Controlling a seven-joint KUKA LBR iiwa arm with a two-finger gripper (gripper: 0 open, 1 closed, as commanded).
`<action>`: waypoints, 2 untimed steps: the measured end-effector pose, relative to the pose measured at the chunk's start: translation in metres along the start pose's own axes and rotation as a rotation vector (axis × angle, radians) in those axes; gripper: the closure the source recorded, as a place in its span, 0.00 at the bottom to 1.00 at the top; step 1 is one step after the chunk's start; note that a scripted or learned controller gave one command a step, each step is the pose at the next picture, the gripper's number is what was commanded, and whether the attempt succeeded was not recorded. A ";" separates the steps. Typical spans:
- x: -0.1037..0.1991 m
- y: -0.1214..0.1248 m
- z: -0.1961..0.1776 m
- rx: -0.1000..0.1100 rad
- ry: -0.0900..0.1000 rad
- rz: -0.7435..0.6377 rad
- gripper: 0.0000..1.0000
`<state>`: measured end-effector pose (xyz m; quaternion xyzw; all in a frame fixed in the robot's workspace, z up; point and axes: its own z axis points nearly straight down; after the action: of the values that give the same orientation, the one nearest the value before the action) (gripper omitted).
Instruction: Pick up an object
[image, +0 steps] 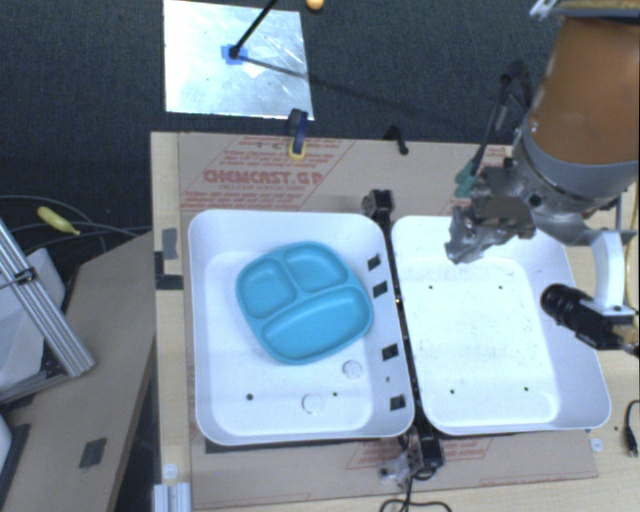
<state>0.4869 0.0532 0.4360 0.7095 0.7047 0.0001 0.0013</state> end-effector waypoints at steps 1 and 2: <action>-0.027 0.002 0.033 0.001 0.001 -0.004 1.00; 0.036 -0.001 0.037 0.000 0.004 -0.017 1.00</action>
<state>0.4863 0.0892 0.3988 0.7036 0.7106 0.0013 -0.0001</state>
